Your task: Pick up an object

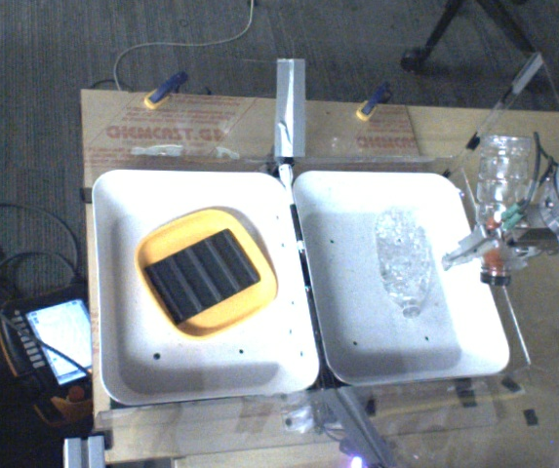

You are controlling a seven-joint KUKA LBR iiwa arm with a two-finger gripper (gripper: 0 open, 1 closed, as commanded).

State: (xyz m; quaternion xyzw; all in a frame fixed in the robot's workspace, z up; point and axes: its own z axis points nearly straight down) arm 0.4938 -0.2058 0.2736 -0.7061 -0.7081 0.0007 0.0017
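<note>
From above, the left bin (pixel 113 291) holds a yellow tray with a black ribbed insert (pixel 206 272); the right bin (pixel 347 339) holds a clear crumpled plastic bottle (pixel 402 256) lying near its middle. The end effector (pixel 499 247) sits at the right bin's right rim, apart from the bottle; its state cannot be told.

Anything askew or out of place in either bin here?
The yellow tray with black ridges sits rotated in the left bin, out of line with its walls. The clear plastic bottle lies on its side in the right bin. Nothing spilled.
</note>
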